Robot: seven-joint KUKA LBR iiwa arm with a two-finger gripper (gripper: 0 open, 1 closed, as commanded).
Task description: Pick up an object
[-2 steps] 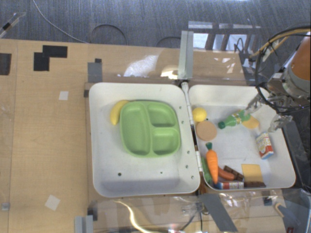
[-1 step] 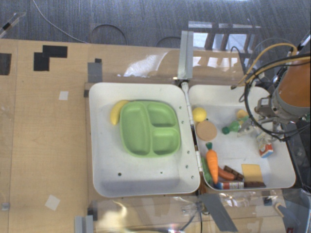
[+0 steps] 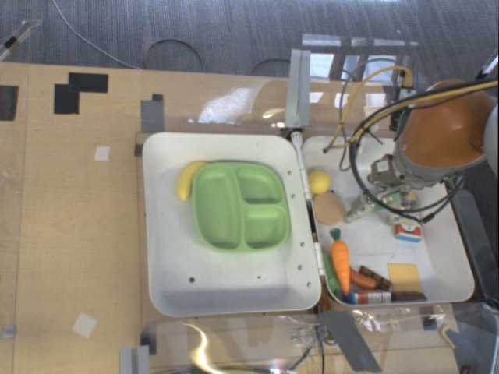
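Overhead slanted view of the bench (image 3: 70,232) with two shallow white bins side by side. The left bin (image 3: 168,271) carries a green sectioned plate (image 3: 238,206), its compartments bare, with a banana (image 3: 185,179) lying just beside the plate's upper-left edge, partly tucked under it. The right bin (image 3: 448,255) holds the candidate objects: a yellow lemon-like ball (image 3: 319,181) and a tan rounded item (image 3: 328,207) near the dividing wall, a carrot (image 3: 340,256) below them, a cluster of small dark and red items (image 3: 373,285) along the lower edge, a flat tan square (image 3: 404,276), and a small red-and-white carton (image 3: 408,230). The arm (image 3: 448,131), grey with an orange band, reaches in from the right over the upper part of this bin; its gripper (image 3: 374,201) is low among cables, between the tan rounded item and the carton. Whether the fingers stand apart or closed cannot be told, since wrist and cabling mask them, and no object is visible between them. Judged from this layout, the pick is not yet accomplished: every object rests on a bin floor, none lifted. What remains is securing one item, probably one near the gripper, and raising it clear of the bin.
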